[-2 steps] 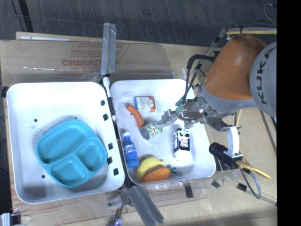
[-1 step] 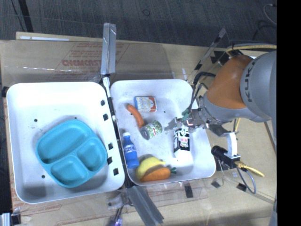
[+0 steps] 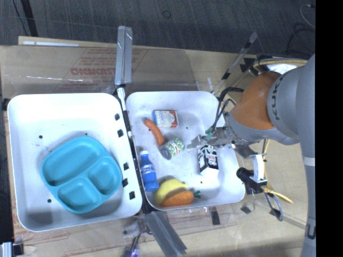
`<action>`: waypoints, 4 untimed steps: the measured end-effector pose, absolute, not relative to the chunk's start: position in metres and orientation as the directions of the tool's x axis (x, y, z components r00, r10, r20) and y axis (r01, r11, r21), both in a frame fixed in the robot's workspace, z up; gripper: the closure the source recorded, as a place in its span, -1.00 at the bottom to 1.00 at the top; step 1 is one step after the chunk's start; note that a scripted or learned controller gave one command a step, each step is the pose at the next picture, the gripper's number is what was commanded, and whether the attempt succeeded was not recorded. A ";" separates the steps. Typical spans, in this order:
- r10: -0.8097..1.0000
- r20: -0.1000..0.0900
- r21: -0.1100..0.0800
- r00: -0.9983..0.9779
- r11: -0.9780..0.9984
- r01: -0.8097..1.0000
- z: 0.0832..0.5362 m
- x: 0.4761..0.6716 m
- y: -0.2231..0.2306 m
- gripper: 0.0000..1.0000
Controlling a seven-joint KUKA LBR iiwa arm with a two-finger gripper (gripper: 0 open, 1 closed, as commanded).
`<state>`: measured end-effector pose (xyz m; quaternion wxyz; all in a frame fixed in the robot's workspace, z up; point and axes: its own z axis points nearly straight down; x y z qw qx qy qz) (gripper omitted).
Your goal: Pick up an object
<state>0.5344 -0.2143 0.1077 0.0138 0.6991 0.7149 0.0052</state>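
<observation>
Cardboard-topped counter (image 3: 64,63) carrying two white bins side by side. Left bin (image 3: 32,111): one blue divided plate (image 3: 80,174). Right bin (image 3: 187,98): small carton (image 3: 165,118) near the far wall; carrot (image 3: 155,131) just beside it; green can (image 3: 173,147) lying near the middle; blue bottle (image 3: 148,171) along the left wall; banana (image 3: 170,187) touching an orange fruit (image 3: 178,197) at the near wall; black-and-white milk carton (image 3: 208,159) at the right side. My pincer (image 3: 206,140) sits low in the right bin, just above the milk carton; whether it is apart or together I cannot tell.
</observation>
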 end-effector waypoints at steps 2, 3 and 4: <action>0.999 -0.020 0.037 -0.027 0.028 0.999 0.124 0.538 -0.216 -1.00; 0.991 -0.002 0.002 -0.137 0.137 0.991 0.093 0.544 -0.210 -1.00; 0.936 0.002 -0.002 -0.353 0.353 0.936 0.092 0.477 -0.183 -1.00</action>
